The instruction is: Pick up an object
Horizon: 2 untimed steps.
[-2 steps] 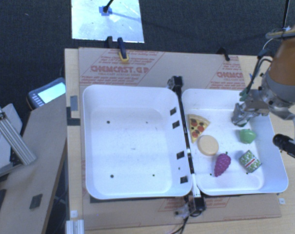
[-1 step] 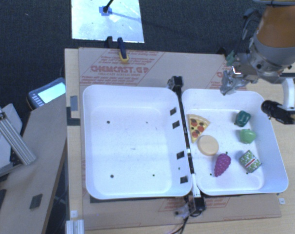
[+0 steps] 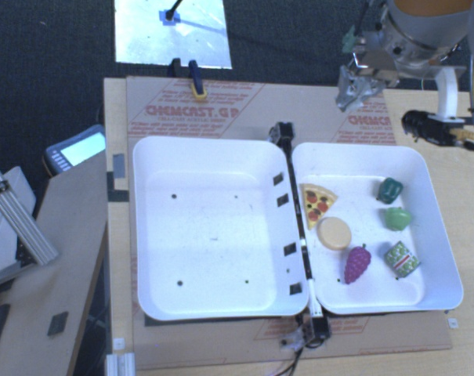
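Note:
The right bin (image 3: 425,171) holds several toy foods. A pizza slice (image 3: 317,201) lies near its left wall, with a round tan disc (image 3: 334,233) just below it and a purple bunch of grapes (image 3: 357,263) lower still. Along the right side sit a dark green pepper (image 3: 390,189), a light green piece (image 3: 397,218) and a small green can (image 3: 402,259). My gripper (image 3: 354,94) hangs high above the bench, beyond the back rim of the right bin, with nothing seen between its fingers.
The left bin (image 3: 142,210) stands beside the right one, split by a black-clipped divider (image 3: 291,210). A yellow-and-black clamp (image 3: 196,81) sits at the bench's back edge. A metal plate (image 3: 172,22) lies on the floor behind.

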Each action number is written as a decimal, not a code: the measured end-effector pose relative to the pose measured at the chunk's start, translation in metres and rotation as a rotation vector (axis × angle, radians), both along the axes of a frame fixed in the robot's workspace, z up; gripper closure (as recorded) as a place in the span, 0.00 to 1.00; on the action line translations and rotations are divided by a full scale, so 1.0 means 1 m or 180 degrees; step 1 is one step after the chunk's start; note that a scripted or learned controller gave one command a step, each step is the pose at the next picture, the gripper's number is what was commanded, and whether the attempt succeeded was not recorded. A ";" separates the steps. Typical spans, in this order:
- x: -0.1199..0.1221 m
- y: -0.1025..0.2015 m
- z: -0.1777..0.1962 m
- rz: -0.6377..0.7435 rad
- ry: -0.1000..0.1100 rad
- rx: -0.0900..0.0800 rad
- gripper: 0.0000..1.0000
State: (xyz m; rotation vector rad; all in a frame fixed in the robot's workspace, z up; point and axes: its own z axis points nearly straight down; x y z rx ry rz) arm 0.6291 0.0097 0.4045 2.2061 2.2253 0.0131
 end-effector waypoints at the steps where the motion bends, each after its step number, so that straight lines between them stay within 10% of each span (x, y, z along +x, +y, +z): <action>1: 0.029 0.113 0.067 0.0021 0.0001 0.0018 1.00; 2: 0.039 0.168 -0.027 0.0001 0.0057 0.0002 1.00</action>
